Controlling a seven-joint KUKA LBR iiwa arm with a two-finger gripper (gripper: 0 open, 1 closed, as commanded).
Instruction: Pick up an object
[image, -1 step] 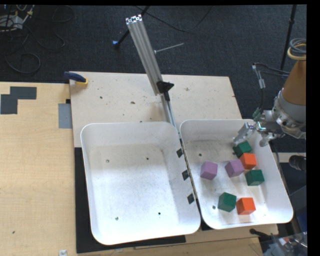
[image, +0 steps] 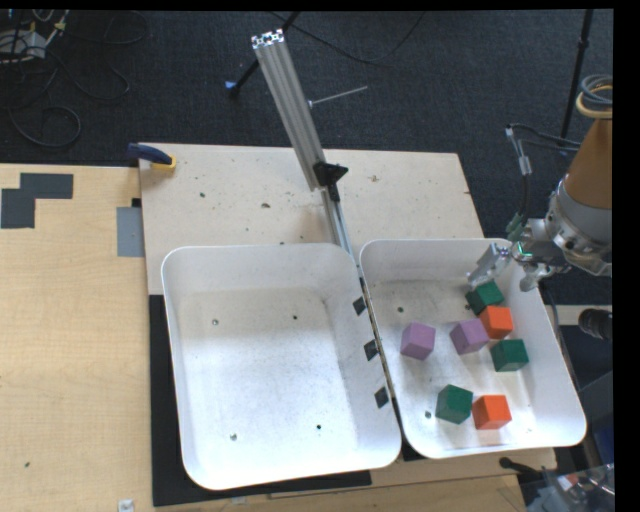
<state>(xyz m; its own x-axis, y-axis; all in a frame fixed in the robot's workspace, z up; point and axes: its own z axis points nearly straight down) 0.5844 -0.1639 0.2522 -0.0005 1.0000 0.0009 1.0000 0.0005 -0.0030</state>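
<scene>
A green cube (image: 487, 295) sits near the back of the right bin (image: 560, 340), touching an orange cube (image: 498, 321) on its near side. The gripper (image: 505, 262) hangs directly above and just behind it, fingers spread apart with nothing between them. Judging by this, a short straight descent should bracket the green cube, though the orange neighbour crowds it.

The hand (image: 497, 268) is hovering over the right bin (image: 560, 420), just above a green cube (image: 487, 295) that is touching an orange cube (image: 498, 321). 2 purple cubes (image: 418, 340) are lying near the bin's middle.
</scene>
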